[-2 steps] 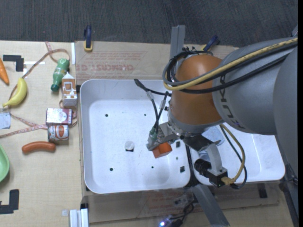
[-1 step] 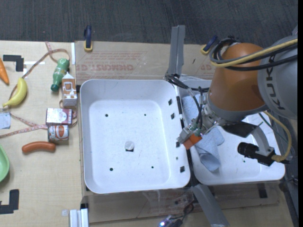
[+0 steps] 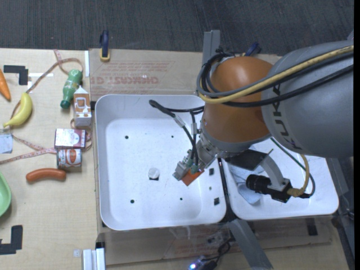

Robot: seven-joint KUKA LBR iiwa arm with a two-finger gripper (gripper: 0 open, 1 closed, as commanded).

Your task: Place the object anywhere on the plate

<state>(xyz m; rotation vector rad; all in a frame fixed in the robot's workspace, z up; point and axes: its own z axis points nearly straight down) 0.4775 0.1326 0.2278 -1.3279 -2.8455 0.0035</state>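
My gripper (image 3: 187,172) hangs low over the right part of the left white bin (image 3: 112,151), under the arm's big orange band. A small orange piece (image 3: 194,178) sits right at the gripper's tip; whether it is gripped or just lies beneath is unclear. To the gripper's left, a small white round object (image 3: 153,174) lies on the bin floor, apart from it. A pale blue plate-like thing (image 3: 247,196) shows partly in the right bin (image 3: 320,201), mostly hidden by the arm and a black cylinder.
Outside the bins on the left bench lie a banana (image 3: 19,110), a green bottle (image 3: 71,86), a small carton (image 3: 82,110), a can (image 3: 70,158), a sausage (image 3: 45,175) and a green dish edge (image 3: 3,194). Cables (image 3: 174,116) trail over the left bin.
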